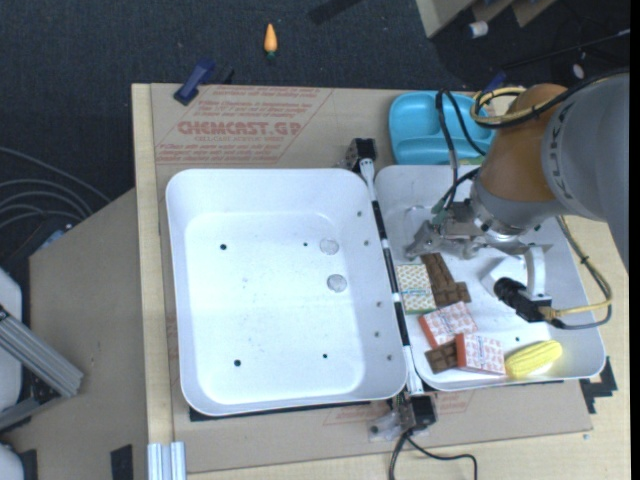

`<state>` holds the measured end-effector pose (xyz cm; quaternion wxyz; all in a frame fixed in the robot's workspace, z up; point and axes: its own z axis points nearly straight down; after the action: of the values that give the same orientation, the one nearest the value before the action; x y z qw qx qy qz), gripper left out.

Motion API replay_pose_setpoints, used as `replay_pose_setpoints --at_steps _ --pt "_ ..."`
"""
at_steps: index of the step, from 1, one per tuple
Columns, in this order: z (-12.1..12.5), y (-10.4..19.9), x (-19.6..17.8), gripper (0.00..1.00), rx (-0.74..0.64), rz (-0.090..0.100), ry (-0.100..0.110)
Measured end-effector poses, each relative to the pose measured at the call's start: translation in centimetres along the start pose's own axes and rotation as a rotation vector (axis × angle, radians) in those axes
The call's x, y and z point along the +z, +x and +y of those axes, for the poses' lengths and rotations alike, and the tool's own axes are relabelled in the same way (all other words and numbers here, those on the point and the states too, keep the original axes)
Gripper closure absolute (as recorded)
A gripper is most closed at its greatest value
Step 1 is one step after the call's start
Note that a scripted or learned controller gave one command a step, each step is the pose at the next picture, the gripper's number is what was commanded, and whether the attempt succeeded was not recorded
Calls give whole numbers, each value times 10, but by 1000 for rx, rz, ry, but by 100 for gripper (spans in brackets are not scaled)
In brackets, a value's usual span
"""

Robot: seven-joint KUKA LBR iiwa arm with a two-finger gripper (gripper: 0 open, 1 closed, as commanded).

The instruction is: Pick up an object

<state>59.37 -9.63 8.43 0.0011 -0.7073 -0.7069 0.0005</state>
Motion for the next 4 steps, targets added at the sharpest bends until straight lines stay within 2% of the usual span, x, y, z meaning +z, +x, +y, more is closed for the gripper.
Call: replay_pose_setpoints --at_steps 1,2,3,4 --pt "1 0 -10 100 1 0 -2" --pt "-62 44 -100 100 -1 1 1" --pt "-63 44 -100 0 -1 1 1" --pt "-49 1 -3 0 0 -2 -7"
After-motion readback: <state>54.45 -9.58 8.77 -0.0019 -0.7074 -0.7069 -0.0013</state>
